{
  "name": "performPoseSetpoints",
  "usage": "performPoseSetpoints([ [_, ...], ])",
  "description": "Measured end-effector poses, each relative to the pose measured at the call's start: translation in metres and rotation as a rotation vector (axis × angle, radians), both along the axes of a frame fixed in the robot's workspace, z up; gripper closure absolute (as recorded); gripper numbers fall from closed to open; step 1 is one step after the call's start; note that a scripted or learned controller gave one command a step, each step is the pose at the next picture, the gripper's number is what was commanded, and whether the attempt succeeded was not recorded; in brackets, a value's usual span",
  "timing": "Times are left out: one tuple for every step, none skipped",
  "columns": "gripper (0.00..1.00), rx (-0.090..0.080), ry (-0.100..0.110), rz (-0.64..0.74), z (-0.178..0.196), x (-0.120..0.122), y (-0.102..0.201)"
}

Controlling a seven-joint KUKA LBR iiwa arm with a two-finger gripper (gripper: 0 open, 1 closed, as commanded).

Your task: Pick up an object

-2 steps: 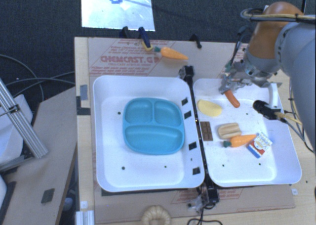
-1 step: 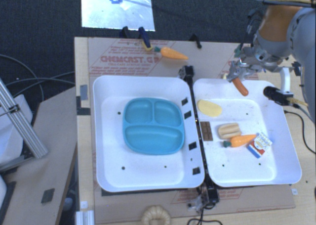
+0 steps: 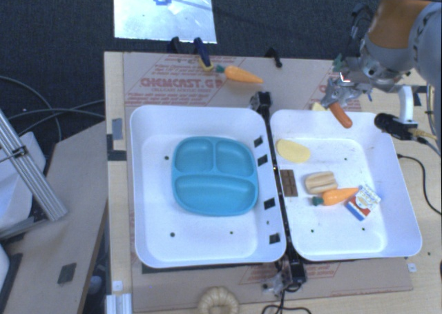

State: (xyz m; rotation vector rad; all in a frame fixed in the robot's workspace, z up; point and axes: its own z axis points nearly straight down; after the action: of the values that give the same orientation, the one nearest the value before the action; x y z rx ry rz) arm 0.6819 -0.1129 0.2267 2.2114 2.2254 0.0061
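Note:
My gripper (image 3: 340,96) hangs over the far rim of the right bin (image 3: 387,237), at its back edge. It is shut on the upper end of a small orange sausage-shaped piece (image 3: 340,115), which slants down below the fingers, clear of the bin floor. On the floor of that bin lie a yellow slice (image 3: 293,150), a tan bun (image 3: 320,181), a toy carrot (image 3: 336,197), a small red, white and blue packet (image 3: 363,202) and a brown bar (image 3: 288,183) by the left wall.
The left bin (image 3: 155,237) holds a blue divided plate (image 3: 214,175). Another carrot (image 3: 238,74) lies on the cardboard behind the bins. A small yellow bit (image 3: 318,106) sits just left of the gripper. Cables run along the right side.

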Motion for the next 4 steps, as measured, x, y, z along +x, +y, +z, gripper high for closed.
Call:
performPoseSetpoints([
  [1.00,0.001,0.007,0.002,-0.008,-0.034,0.045],
  [1.00,0.001,0.006,0.001,-0.013,-0.053,0.087],
  [1.00,0.001,0.008,0.001,-0.014,-0.083,0.124],
  [1.00,0.002,0.007,0.002,-0.013,-0.100,0.163],
])
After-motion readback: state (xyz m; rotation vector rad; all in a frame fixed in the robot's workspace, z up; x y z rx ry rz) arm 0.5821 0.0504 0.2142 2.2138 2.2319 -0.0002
